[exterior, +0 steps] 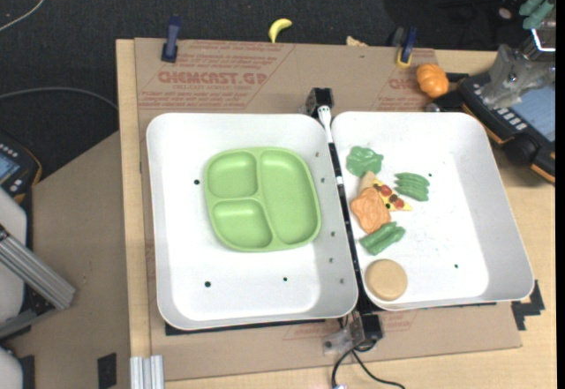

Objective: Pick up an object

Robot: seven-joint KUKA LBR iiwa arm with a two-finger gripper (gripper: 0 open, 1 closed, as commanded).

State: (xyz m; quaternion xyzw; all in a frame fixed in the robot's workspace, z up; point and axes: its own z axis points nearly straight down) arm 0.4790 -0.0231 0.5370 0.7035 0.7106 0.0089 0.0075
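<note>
Camera view: toy foods (pixel 371 206) well apart from end effector (pixel 521 70), grip state unclear.

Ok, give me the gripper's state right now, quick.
Gripper: at the view's upper right edge, off beyond the right bin; open or shut cannot be told, and nothing is seen held in it.

My desk (pixel 132 202) is topped with a brown printed board. Two white bins sit directly on it, touching side by side: the left bin (pixel 177 290) and the right bin (pixel 477 202). An orange toy fruit (pixel 432 79) lies near the far right corner, and blue clamps (pixel 170 41) grip the back edge.
</note>
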